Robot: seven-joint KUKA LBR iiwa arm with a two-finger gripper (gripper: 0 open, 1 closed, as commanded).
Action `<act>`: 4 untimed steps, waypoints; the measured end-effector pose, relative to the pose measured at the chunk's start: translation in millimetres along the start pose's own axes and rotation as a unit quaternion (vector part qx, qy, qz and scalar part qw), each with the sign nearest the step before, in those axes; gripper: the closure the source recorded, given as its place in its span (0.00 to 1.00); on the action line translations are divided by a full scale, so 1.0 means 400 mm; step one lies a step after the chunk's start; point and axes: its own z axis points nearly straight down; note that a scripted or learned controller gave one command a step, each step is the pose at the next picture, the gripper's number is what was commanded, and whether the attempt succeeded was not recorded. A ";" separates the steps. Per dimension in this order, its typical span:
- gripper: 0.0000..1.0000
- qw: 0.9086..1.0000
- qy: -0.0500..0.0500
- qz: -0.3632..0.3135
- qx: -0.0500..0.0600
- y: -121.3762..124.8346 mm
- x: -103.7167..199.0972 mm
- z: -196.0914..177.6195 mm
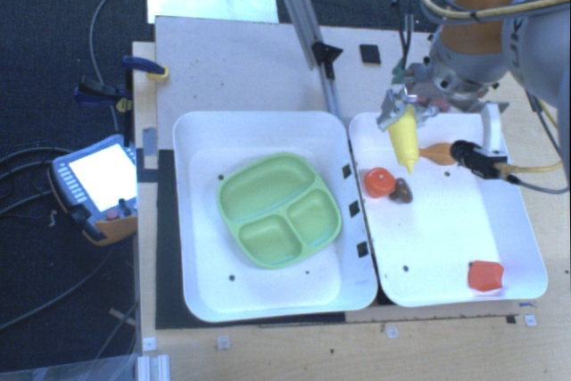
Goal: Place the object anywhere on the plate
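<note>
Yellow bottle pinched in closed jaws of gripper, hanging above right bin. Best carried level and high over the divide to green plate, lowered before release.

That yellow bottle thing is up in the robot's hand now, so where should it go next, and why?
Probably sideways to the left, over the green plate. The hand has the yellow bottle between its fingers, above the right bin, while the plate lies in the left bin.
</note>
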 end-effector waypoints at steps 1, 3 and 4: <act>1.00 1.000 0.000 0.000 0.001 -0.051 0.116 0.021; 1.00 1.000 0.000 0.001 0.002 -0.183 0.332 0.052; 1.00 1.000 0.000 0.000 0.001 -0.238 0.469 0.088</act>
